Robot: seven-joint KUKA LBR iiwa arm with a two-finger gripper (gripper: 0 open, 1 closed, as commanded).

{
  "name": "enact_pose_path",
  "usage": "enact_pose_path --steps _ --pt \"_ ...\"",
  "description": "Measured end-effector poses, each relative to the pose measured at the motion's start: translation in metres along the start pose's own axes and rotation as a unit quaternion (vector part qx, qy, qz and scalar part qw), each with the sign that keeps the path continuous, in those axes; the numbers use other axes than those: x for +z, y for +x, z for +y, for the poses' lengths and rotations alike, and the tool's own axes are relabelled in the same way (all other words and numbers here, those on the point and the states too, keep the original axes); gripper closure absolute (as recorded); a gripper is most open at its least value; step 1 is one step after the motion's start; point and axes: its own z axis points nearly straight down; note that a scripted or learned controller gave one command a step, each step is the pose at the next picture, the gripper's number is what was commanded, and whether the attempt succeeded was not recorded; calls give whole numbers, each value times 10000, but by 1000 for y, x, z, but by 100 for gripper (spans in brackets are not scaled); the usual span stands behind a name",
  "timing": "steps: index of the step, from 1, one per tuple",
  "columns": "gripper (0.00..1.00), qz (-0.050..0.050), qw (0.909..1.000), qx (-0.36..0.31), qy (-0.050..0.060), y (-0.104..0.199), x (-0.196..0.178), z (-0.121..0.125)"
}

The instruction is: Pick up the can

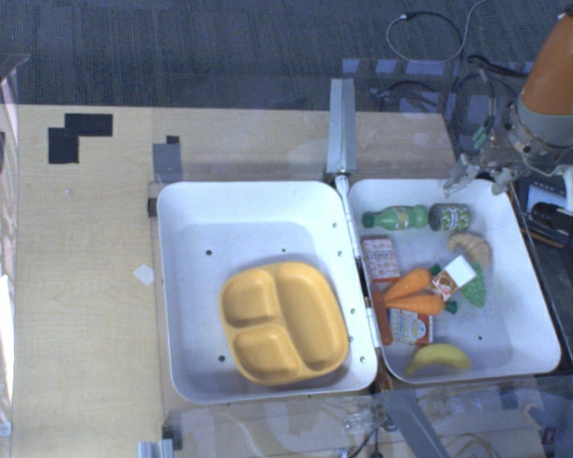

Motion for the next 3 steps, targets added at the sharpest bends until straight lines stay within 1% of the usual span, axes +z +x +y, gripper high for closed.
enact_pose_path --steps 1,2,3 --pt "0 4 10000 -57 -5 -6 94 0" --pt "100 2 10000 -81 -1 -5 86 1" --pt "100 -7 9989 -471 -43 49 -32 2"
